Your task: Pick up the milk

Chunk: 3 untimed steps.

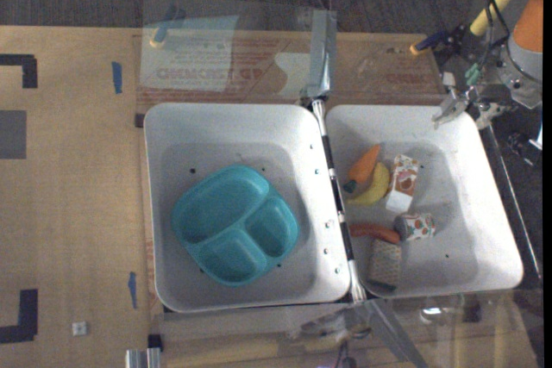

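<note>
The milk (402, 182), a small carton with a red-patterned side and a white end, lies near the middle of the right bin (492, 211), touching the banana (373, 185). A carrot (363, 166) rests on the banana toward the bin's left wall. Toward the front edge sit a patterned cup (417, 227), a red sausage (373, 231) and a brown wafer (385, 262). The left bin (172, 142) carries a teal divided plate (235, 224). My gripper (461, 103) hangs over the right bin's back right corner; I cannot tell how my fingers stand
</note>
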Tool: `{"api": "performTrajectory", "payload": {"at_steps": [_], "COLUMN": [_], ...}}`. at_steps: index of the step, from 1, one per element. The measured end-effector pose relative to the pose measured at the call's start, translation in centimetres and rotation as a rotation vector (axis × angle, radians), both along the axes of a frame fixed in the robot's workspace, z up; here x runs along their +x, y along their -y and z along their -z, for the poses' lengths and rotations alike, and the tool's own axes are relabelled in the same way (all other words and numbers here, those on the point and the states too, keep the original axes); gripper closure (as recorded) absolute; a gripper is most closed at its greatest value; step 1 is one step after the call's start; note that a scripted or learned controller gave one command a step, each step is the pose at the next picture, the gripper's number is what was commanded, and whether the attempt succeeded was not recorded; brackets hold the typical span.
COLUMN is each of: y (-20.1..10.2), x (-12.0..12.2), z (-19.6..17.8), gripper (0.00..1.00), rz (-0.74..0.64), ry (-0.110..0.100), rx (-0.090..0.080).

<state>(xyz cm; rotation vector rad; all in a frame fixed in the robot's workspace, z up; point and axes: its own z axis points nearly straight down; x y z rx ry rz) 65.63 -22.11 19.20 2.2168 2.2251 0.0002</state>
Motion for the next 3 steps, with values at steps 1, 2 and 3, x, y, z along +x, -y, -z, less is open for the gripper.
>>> {"api": "performTrajectory", "payload": {"at_steps": [1,2,3], "y": [-4.5,-5.5,-6.1], "x": [-0.6,-2.4,-4.6], "z": [7.0,8.0,8.0], "gripper": [0.0,0.0,0.0], "rz": [-0.433,-0.524,-0.58], "ry": [0.024,0.054,0.056], "rx": [-0.01,-0.028,-0.03]}}
